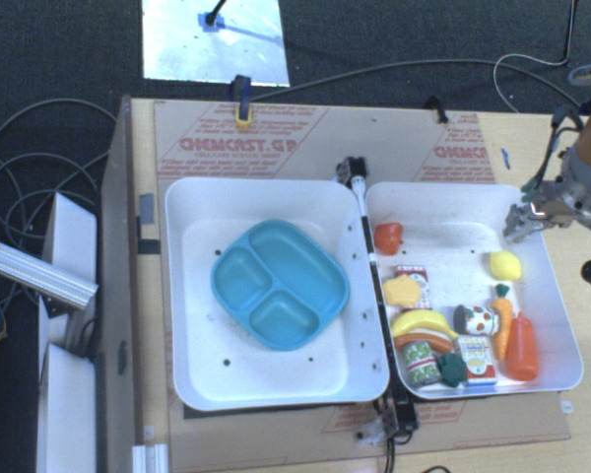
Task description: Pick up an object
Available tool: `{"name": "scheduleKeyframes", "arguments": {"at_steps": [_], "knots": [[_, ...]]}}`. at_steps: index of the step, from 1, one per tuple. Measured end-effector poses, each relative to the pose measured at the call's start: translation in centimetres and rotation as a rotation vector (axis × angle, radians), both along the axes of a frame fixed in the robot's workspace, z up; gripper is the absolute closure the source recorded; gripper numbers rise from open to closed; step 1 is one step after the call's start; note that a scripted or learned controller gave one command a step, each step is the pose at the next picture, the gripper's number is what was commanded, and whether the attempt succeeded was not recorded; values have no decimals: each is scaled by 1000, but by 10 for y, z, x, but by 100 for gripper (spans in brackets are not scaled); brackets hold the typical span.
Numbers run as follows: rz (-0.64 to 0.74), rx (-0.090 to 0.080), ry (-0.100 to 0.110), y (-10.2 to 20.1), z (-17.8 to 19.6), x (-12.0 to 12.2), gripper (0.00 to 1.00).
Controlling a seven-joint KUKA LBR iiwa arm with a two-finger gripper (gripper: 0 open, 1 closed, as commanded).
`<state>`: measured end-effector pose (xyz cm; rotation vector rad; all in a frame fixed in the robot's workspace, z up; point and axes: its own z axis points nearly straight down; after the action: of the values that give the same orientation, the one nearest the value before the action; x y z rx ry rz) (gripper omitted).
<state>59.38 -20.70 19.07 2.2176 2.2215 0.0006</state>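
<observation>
1. Right, gripper (525, 220) sits at right edge of frame, over the upper right rim of the right bin (443, 197); arm enters from the right. Too small and blurred to judge its state; nothing visibly held.
2. Nearest things: yellow lemon (505, 265) just below-left of it, carrot (502, 321) and orange bottle (521, 348) further down along the bin's right side.
3. Rest of right bin: red tomato-like piece (388, 236) at upper left, yellow chunk (402, 291) mid, banana (421, 322) below it, small round jar with face (476, 319), green and boxed items crowded at the lower edge.
4. Left bin (192, 264) touches the right bin at centre; holds a blue divided tray (279, 283), three compartments, lying flat.
5. Bins rest on a cardboard sheet (276, 131) with red print, on a light wood bench (581, 422).
6. Dark carpet floor around; shiny metal plate (215, 28) at top left, cables across top and left, aluminium rail (39, 272) at left edge.
</observation>
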Motion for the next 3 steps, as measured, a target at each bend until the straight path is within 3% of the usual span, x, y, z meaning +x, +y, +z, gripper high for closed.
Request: {"name": "scheduleKeyframes", "arguments": {"at_steps": [1, 2, 3], "knots": [[3, 0, -1, 1, 7, 46, 100], [1, 1, 1, 6, -39, 11, 100], [0, 0, 0, 0, -24, -41, 100]]}}
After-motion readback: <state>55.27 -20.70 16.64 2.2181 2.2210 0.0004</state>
